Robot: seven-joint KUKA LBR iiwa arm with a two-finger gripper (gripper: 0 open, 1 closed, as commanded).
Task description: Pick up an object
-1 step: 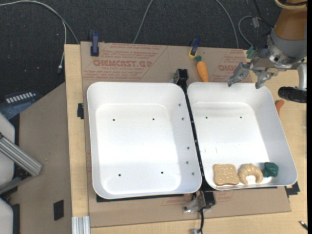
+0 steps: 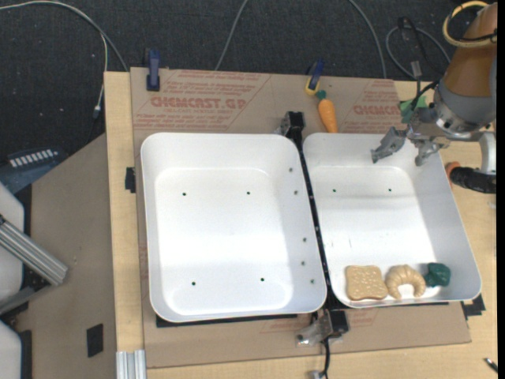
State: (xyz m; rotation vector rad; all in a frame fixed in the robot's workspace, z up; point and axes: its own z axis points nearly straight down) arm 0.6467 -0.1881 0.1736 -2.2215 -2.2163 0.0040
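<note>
Three small objects lie in a row along the near edge of the right bin (image 2: 442, 204): a tan square cracker (image 2: 365, 283), a pale croissant (image 2: 405, 280) and a small dark green piece (image 2: 438, 274). My gripper (image 2: 404, 150) hangs over the bin's far right corner, well away from them, open with its two grey fingers spread and nothing between them. The orange band of the arm rises above it at the right edge.
The left bin (image 2: 158, 212) stands beside the right one on a cardboard sheet. An orange carrot-like toy (image 2: 327, 114) lies on the cardboard behind the bins. Blue clamps (image 2: 152, 68) hold the sheet at the back. Cables run across the dark floor.
</note>
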